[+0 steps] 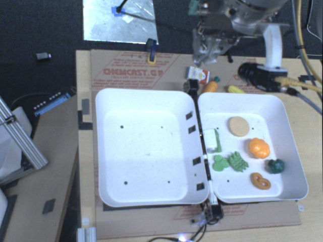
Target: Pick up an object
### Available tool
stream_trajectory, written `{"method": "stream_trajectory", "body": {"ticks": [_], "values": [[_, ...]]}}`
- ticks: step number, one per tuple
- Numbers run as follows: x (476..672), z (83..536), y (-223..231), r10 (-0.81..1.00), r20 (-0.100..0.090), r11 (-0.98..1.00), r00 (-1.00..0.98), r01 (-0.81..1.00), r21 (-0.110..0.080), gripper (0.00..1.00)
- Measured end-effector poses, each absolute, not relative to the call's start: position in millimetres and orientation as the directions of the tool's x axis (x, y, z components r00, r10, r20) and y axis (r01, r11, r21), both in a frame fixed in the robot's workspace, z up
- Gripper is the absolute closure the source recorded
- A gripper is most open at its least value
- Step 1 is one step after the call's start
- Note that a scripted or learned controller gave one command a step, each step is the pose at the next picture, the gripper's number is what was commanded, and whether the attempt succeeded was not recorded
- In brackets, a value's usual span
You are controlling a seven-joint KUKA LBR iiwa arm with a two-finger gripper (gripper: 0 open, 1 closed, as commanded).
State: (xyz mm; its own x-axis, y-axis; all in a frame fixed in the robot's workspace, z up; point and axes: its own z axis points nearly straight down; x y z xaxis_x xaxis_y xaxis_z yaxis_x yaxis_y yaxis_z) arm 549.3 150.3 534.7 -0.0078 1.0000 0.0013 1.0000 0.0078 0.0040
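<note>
White bin (290, 150) on the right held every piece: biscuit (239, 126), orange fruit (259, 148), pretzel (261, 181), green bits. My pincer (206, 52) hung above the far rim; its state I could not tell. Nothing was lifted yet.

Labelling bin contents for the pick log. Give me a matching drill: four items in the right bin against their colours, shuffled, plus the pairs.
Items:
1. round flat disc
2. pumpkin-like piece
3. pretzel
4. small lump by the right wall

Colours:
A. dark teal
B. tan
C. bright orange
D. orange-brown

Pairs: 1-B, 2-C, 3-D, 4-A
</note>
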Motion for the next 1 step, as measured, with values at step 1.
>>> {"method": "stream_trajectory", "body": {"ticks": [1], "values": [[604.1,535.0,208.4,1.0,0.002,0.007,-0.007,1.0,0.005,1.0]]}}
